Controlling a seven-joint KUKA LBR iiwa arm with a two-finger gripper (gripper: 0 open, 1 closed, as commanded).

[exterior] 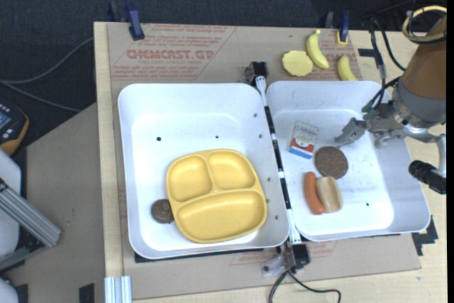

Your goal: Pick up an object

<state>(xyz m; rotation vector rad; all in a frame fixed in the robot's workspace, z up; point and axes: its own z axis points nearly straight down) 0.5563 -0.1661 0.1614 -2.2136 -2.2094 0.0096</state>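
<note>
Hovering over the right bin, nothing in my grip yet.

The left bin [135, 152] keeps the yellow divided tray [215, 194]; my targets lie in the right bin [397, 216]: hot dog [323, 194], brown disc [331, 162], small carton [303, 140]. My gripper [369, 130] hangs beside the disc, fingers spread wide and empty, so I judge the disc nearest to take.

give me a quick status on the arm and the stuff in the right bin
Gripper over right bin, holding nothing. Brown patty, hot dog, small carton lie below-left of it, untouched. Nothing blocking the patty.
</note>
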